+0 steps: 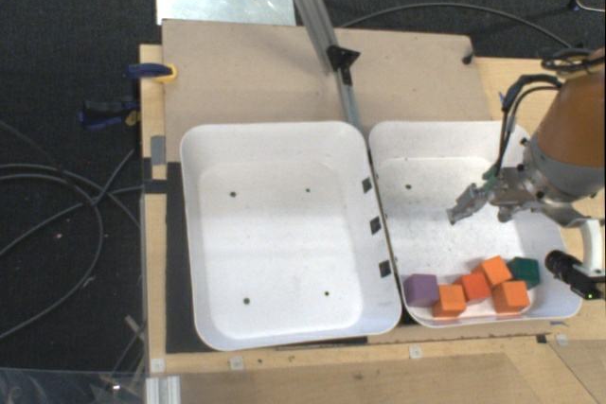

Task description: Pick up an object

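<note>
Along the near edge of the right bin (426, 156) lies a cluster of blocks: a purple cube (421, 289), several orange blocks such as one at the front (451, 300) and one further back (496, 271), and a dark green block (524, 272). My gripper (485, 208) hangs over the middle of the right bin, behind the cluster and apart from it. It is open, with nothing between its fingers. The arm's orange band (573, 123) shows at the right edge.
The left bin (204, 203) lies beside the right one, with black clips along the wall they share. A slanted metal pole (312, 5) runs down to the bins' back junction. Cables lie on the dark floor at the left.
</note>
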